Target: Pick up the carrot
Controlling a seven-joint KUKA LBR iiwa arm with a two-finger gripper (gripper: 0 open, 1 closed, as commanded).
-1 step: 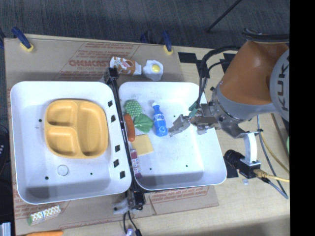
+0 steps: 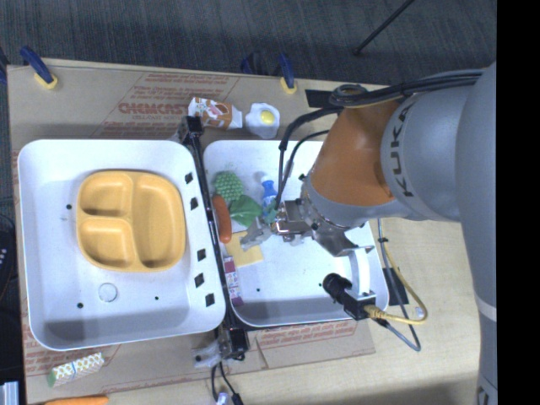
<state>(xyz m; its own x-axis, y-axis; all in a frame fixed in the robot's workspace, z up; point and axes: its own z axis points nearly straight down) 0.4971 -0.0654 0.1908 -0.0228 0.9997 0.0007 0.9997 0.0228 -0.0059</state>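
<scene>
The carrot (image 2: 222, 218) is a short orange-red stick lying along the left wall of the right bin (image 2: 287, 306), close to the divider between the two bins. My gripper (image 2: 263, 226) hangs low over the right bin, just right of the carrot and apart from it, above a green leafy item (image 2: 245, 209). Nothing can be seen held in it. The grey and orange arm (image 2: 380, 167) covers the right part of that bin.
Around the gripper the right bin holds a second green piece (image 2: 227, 183), a small blue item (image 2: 268, 191) and a pale yellow slab (image 2: 247, 256). A yellow divided tray (image 2: 131, 219) lies in the left bin (image 2: 51, 310). A small carton (image 2: 211, 112) and a yellow-white item (image 2: 264, 119) sit behind the bins.
</scene>
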